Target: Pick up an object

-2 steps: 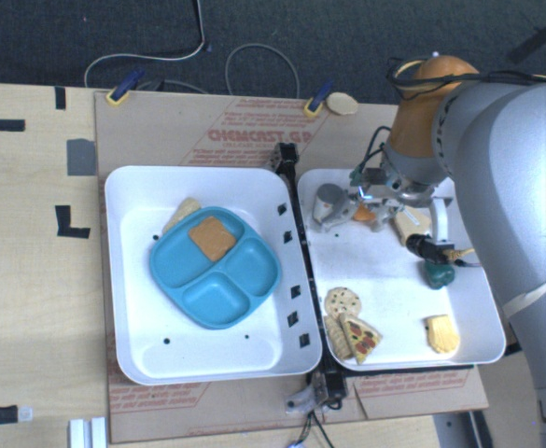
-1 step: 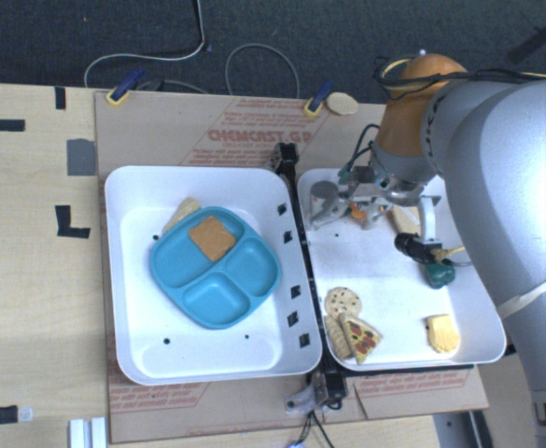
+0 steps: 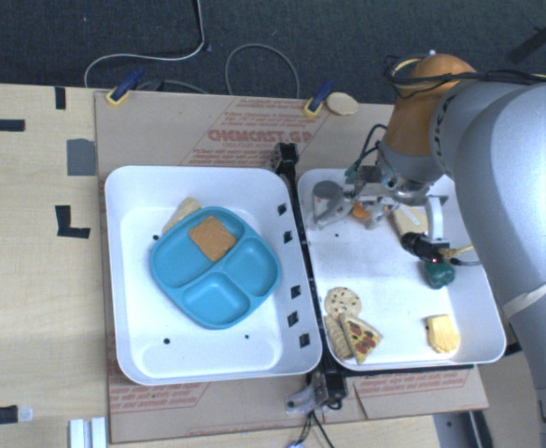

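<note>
My pincer (image 3: 333,203) hangs low; I cannot tell its grip. Just beside it lies a small orange food piece (image 3: 359,212). It looks light and hard, so pinch its sides.

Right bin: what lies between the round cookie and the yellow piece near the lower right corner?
In the camera view, bare white bin floor separates the round cookie from the yellow piece; the pizza slice sits just below that line.

The grey arm (image 3: 497,185) reaches in from the right, its orange band (image 3: 422,110) sitting above the wrist. The gripper (image 3: 333,203) points leftward, low down, at the arm's far end.
</note>
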`<state>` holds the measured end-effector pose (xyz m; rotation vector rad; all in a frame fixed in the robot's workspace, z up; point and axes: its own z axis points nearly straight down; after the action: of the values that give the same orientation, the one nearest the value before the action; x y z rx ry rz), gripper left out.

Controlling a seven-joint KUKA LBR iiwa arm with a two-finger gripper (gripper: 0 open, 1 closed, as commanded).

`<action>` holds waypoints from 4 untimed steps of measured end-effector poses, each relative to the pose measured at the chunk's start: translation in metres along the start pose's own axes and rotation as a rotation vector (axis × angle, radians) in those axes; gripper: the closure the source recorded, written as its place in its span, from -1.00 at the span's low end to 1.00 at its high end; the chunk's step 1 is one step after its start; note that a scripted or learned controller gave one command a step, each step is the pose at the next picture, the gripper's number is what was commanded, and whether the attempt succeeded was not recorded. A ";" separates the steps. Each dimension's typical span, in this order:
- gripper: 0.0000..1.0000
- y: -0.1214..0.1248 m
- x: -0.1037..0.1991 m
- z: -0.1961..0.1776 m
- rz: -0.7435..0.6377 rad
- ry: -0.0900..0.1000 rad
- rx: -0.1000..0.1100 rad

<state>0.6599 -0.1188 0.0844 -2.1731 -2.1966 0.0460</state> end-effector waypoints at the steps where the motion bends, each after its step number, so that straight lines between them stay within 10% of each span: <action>1: -1.00 0.000 0.002 0.000 0.001 -0.005 -0.001; 4: -1.00 0.000 -0.005 0.000 -0.002 0.003 0.001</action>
<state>0.6600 -0.1240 0.0840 -2.1693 -2.1967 0.0431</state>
